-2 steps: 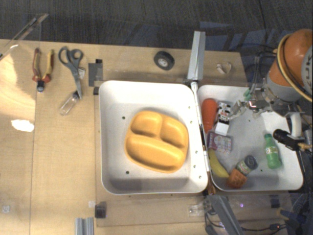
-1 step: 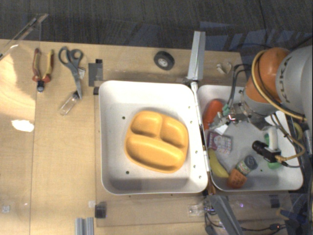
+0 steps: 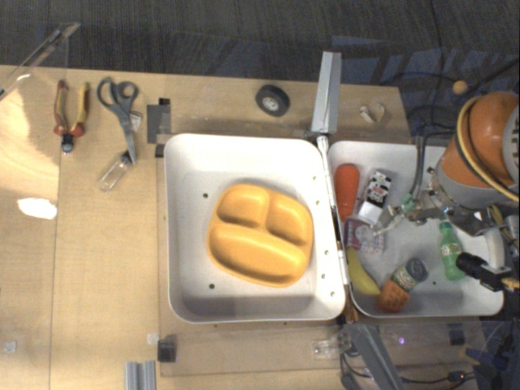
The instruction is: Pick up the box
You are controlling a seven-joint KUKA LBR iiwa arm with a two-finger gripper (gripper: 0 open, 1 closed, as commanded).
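Observation:
The box [image 3: 377, 188], small and white with black and red print, lies in the right bin [image 3: 487, 303] near its far left corner, beside an orange-red carrot [image 3: 347, 188]. The grey arm with its orange band [image 3: 486, 140] reaches in from the right. Its gripper [image 3: 396, 215] hangs low over the bin, just right of and below the box, pointing left toward it. I see nothing held in the gripper.
The right bin also holds a banana [image 3: 362, 273], a green bottle [image 3: 449, 251], a small orange jar with a dark cap [image 3: 401, 288] and a clear wrapper [image 3: 358, 236]. A large yellow bread-shaped toy [image 3: 260, 233] fills the left bin [image 3: 187, 218]. Scissors [image 3: 122, 108], pliers [image 3: 69, 112] and a tape roll [image 3: 273, 100] lie on the bench.

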